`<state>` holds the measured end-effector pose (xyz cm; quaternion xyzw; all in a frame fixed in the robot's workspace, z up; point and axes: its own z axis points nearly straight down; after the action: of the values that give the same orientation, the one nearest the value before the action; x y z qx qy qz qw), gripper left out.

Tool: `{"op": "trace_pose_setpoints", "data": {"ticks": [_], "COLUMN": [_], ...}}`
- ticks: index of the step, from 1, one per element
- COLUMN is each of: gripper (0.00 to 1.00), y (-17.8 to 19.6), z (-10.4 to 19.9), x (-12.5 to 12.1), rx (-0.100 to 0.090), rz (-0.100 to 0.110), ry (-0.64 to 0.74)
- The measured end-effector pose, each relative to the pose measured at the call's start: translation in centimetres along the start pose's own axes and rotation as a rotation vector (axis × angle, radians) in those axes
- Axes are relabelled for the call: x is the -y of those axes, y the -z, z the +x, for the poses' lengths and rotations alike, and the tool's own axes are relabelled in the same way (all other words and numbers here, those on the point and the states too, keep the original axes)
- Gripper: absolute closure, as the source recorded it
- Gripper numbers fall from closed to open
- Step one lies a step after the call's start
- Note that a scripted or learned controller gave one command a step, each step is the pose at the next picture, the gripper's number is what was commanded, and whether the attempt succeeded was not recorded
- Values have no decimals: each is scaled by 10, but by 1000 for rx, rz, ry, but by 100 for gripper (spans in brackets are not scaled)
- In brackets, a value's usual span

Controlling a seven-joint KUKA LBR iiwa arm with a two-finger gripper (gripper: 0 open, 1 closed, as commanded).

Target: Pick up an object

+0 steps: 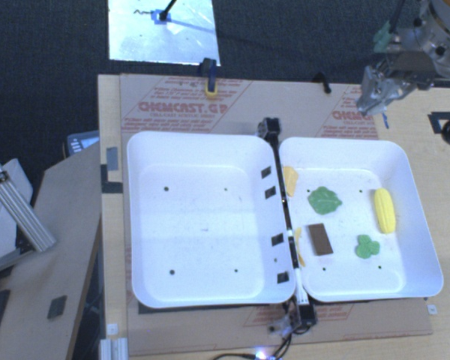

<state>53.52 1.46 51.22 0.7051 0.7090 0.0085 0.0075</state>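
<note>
Nothing is picked up yet. The hand (375,96) hangs above the worktop behind the right bin (420,201); whether it is open I cannot tell. All 4 clear candidates lie in that bin: corn (385,209), lettuce (324,199), chocolate (319,239), broccoli (367,247).

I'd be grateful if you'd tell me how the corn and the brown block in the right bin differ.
The corn is yellow and rounded; the block is brown and flat. The corn lies near the bin's right wall, the block nearer the divider. Both are elongated and lie apart from the other items.
</note>
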Motion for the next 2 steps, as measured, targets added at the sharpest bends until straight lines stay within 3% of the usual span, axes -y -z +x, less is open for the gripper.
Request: {"op": "trace_pose_setpoints", "data": {"ticks": [1, 2], "gripper": [100, 100], "y": [-138, -17], "z": [11, 26], "x": [54, 48], "rx": [1, -1], "rz": [36, 6], "ry": [-5, 1]}}
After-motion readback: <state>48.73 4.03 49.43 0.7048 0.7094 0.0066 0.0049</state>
